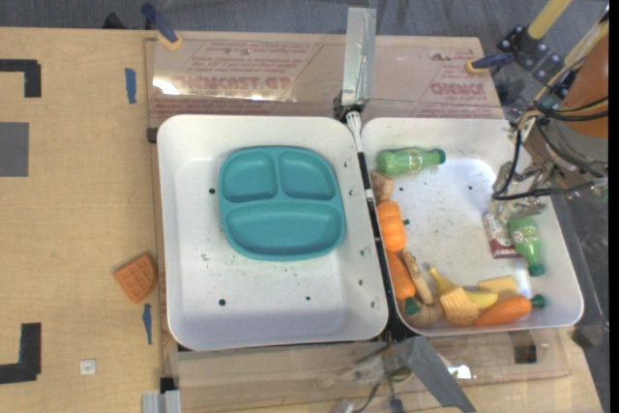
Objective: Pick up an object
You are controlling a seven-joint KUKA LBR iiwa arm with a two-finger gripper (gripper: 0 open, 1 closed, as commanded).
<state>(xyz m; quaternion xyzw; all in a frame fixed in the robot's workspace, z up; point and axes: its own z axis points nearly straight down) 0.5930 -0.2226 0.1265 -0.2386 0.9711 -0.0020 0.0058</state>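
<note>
My gripper point(517, 193) hangs low over the right edge of the right bin point(450, 203), with cables looping around it. Just below it lie a small green bottle point(526, 243) and a red-and-white packet point(500, 237); I cannot see contact with either. A larger green bottle point(411, 160) lies on its side at the bin's back left. An orange toy point(391, 225) and another orange piece point(401, 278) rest along the left wall. A carrot point(505, 309), a banana point(498, 285) and a tan bread piece point(459, 307) crowd the front corner.
The left bin point(184, 237) holds a teal divided plate point(280, 203). A metal divider point(360, 53) rises behind the seam between the bins. A small orange waffle point(136, 277) lies on the wooden bench to the left. The arm's orange band point(592, 82) shows at the right edge.
</note>
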